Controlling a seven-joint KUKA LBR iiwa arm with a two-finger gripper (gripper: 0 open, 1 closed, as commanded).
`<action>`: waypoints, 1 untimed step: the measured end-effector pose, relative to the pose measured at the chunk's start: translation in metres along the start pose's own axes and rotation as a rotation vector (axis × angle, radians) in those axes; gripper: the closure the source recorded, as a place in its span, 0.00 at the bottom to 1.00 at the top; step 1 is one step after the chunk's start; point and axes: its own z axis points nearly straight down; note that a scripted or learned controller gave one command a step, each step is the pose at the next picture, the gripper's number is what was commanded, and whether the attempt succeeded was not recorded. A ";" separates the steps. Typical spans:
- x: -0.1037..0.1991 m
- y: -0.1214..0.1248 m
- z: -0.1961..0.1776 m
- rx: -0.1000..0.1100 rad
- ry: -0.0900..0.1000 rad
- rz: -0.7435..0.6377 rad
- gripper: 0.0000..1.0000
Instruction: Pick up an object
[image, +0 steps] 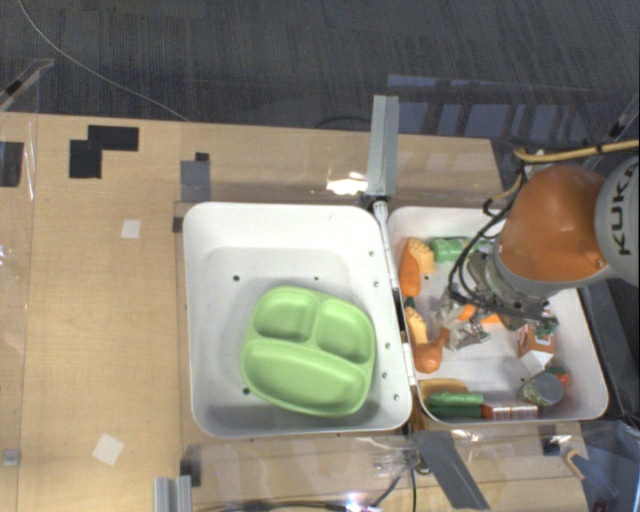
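My arm, with its orange band (552, 225), hangs over the right bin (592, 385). The gripper (476, 322) points down into the middle of that bin, among small toys. Just left of it lie an orange carrot-like piece (429, 353) and a small yellow-orange piece (415, 322). An orange and yellow item (413, 265) and a green item (450, 247) lie at the bin's far left. Along the near wall lie a green cucumber (456, 404) and a red-brown stick (516, 411). Right of the gripper are a small red and white carton (537, 345) and a grey can (546, 387). The wrist hides whatever lies directly under it.
The left bin (215, 250) holds a green three-section plate (308, 350). A metal divider post (381, 150) stands between the bins at the far side. The wooden bench (90, 330) extends to the left.
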 end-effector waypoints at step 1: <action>-0.047 -0.028 -0.166 -0.005 0.014 -0.077 1.00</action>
